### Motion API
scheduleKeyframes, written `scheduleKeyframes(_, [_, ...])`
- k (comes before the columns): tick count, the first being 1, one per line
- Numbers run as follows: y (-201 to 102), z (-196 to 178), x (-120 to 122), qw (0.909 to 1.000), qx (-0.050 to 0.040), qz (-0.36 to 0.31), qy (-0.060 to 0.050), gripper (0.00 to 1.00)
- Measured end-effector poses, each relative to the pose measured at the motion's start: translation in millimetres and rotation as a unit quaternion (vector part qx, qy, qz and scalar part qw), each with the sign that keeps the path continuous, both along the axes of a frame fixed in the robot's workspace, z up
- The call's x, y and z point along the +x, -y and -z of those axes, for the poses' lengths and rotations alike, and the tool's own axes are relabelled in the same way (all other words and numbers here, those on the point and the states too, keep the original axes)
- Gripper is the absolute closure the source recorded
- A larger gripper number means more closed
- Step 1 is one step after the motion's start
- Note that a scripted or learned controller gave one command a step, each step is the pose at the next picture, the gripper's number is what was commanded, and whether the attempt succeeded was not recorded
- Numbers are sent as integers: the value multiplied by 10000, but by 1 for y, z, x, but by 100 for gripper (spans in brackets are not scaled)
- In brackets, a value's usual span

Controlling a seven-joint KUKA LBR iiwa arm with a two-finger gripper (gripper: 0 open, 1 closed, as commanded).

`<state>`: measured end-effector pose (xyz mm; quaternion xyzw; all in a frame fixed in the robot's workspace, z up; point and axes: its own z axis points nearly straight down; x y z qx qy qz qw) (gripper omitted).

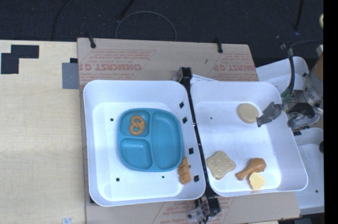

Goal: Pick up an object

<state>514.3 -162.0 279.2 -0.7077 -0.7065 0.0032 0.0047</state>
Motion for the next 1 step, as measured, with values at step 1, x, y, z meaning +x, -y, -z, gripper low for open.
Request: scheduleKeyframes(1, [0,-5,2,10000,-11,-8,49,0])
